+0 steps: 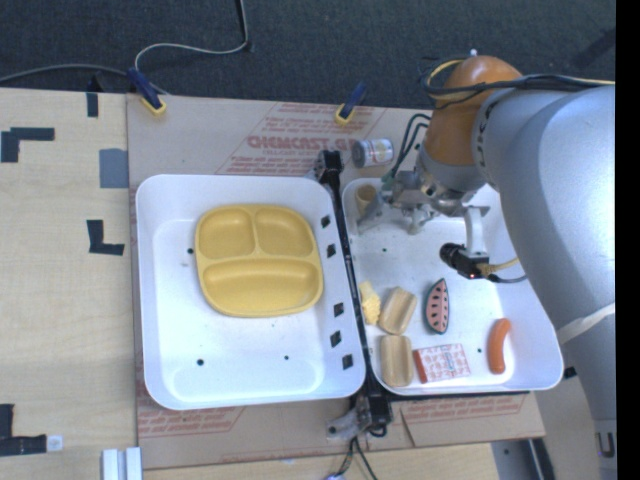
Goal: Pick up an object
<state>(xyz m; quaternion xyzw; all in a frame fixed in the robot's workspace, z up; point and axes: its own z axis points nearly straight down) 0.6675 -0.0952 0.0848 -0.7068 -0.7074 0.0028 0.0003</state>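
The gripper (395, 211) hangs low at the far end of the right bin (520, 368), holding nothing I can see; whether it is spread I cannot tell. This looks like the approach step. The likeliest target, a small cup (366, 197), sits just to its left, so the next move calls for centring over it.

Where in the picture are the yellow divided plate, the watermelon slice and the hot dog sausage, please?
yellow divided plate (260, 259): camera view, left bin, on the ridge between its compartments.
watermelon slice (436, 306): camera view, right bin, on its red flesh.
hot dog sausage (498, 346): camera view, right bin, on its middle.
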